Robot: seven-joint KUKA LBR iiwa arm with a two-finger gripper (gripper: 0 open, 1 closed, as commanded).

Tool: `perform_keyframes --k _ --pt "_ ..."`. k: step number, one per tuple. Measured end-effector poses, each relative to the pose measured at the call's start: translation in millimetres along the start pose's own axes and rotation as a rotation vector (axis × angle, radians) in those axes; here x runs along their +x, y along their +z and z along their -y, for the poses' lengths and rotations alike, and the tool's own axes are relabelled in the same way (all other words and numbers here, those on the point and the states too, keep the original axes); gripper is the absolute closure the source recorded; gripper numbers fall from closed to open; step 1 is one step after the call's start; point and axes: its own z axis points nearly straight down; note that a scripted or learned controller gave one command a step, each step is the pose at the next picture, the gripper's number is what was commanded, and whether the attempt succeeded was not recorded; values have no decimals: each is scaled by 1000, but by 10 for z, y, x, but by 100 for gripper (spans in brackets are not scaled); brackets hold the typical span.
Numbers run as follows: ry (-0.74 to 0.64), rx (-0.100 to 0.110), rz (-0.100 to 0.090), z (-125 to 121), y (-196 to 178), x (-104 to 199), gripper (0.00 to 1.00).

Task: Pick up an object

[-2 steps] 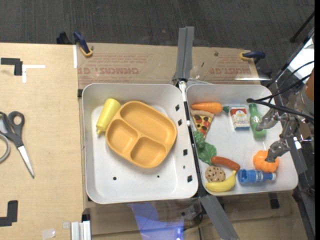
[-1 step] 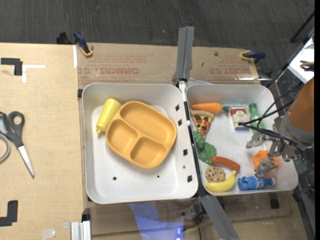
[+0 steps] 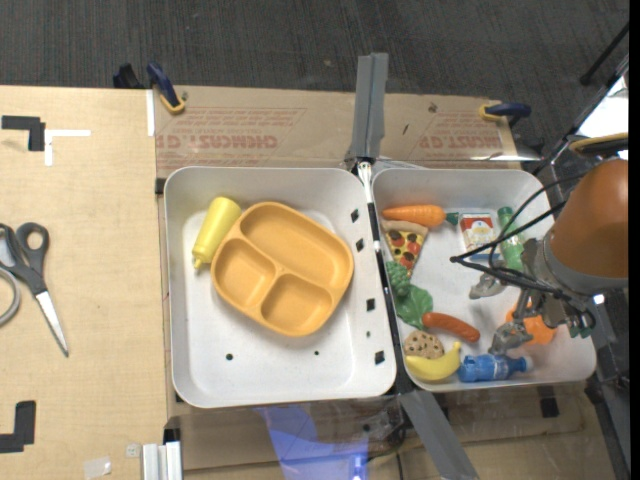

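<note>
The right bin [image 3: 560, 368] holds several toy foods: a carrot [image 3: 413, 213], a pizza slice [image 3: 404, 244], green leaves [image 3: 410, 296], a red sausage [image 3: 450, 324], a cookie [image 3: 423, 344], a banana [image 3: 435, 367], a blue bottle [image 3: 493, 367], a red-and-white packet [image 3: 477, 231] and a green piece [image 3: 511, 250]. My gripper [image 3: 497, 311] hangs low over this bin's right part, open, its two metal fingers [image 3: 487, 286] spread apart over bare bin floor. A small orange object [image 3: 535, 328] lies just right of the lower finger, partly hidden by the wrist.
The left bin [image 3: 200, 368] holds a yellow divided plate [image 3: 283, 266] and a yellow bottle [image 3: 213, 230]. Scissors [image 3: 35, 283] lie on the wooden bench at far left. Cardboard with blue clamps [image 3: 165, 86] lies behind the bins. The arm's orange band [image 3: 600, 218] overhangs the right bin's edge.
</note>
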Motion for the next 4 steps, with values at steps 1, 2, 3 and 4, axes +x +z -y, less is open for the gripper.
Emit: perform_keyframes --k 1,2,3,4 --pt "200 -8 -31 -538 -21 -1053 0" --pt "344 -6 -35 -642 104 -848 0" --pt "439 -5 -37 -672 108 -829 0" --pt "416 -4 -37 -666 109 -811 0"
